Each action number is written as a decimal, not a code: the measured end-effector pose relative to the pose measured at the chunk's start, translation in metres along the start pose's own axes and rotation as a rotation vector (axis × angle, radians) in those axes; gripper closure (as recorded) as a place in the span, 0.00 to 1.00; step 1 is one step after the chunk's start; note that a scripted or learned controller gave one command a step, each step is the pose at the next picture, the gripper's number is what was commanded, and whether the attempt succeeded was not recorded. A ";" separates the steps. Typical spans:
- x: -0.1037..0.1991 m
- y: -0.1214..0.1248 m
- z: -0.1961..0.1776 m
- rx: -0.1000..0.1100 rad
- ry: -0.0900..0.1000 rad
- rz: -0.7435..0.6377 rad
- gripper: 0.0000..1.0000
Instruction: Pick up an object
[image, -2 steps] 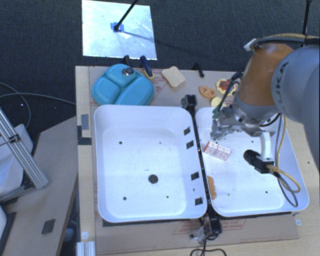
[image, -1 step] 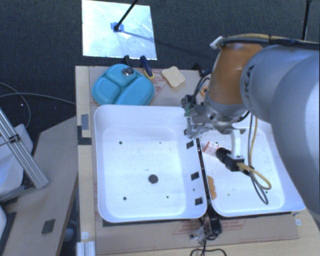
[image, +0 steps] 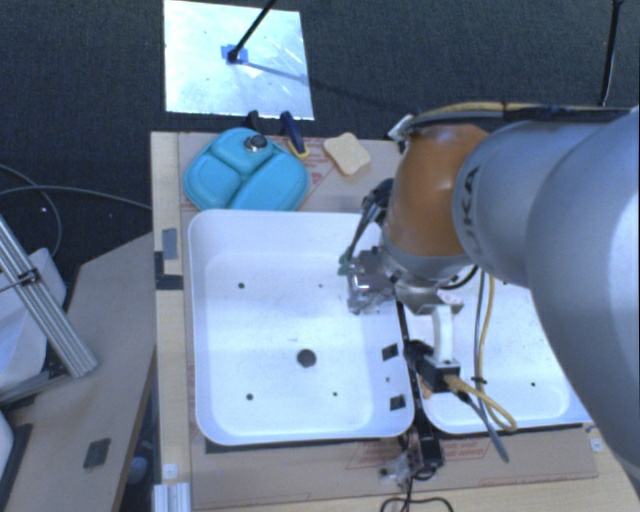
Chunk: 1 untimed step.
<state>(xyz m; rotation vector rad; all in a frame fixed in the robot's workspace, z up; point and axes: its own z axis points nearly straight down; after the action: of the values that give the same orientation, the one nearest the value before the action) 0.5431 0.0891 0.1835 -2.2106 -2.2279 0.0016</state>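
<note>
1. a small dark round object (image: 306, 357) lies on the left bin (image: 230, 400) floor, low of centre, with bare white floor all round it.
2. the gripper (image: 362, 290) hangs over that bin's right edge, apart from the object; whether it is open or closed cannot be told.
3. the grey arm (image: 540, 220) hides much of the right bin (image: 530, 400).
4. a blue divided tray (image: 246, 173) and a tan sponge (image: 347, 153) sit behind the bins.

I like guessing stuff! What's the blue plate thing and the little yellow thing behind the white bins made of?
The blue divided plate looks like smooth plastic: even colour, rounded moulded compartments and a slight sheen. The yellow block looks like a sponge or foam: dull, pale surface and soft rounded corners, though it is too small to be sure.
</note>
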 end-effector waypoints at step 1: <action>0.028 0.026 -0.181 -0.025 0.004 -0.001 1.00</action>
<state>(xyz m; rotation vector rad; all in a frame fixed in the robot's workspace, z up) 0.5690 0.1173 0.3642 -2.2201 -2.2386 -0.0304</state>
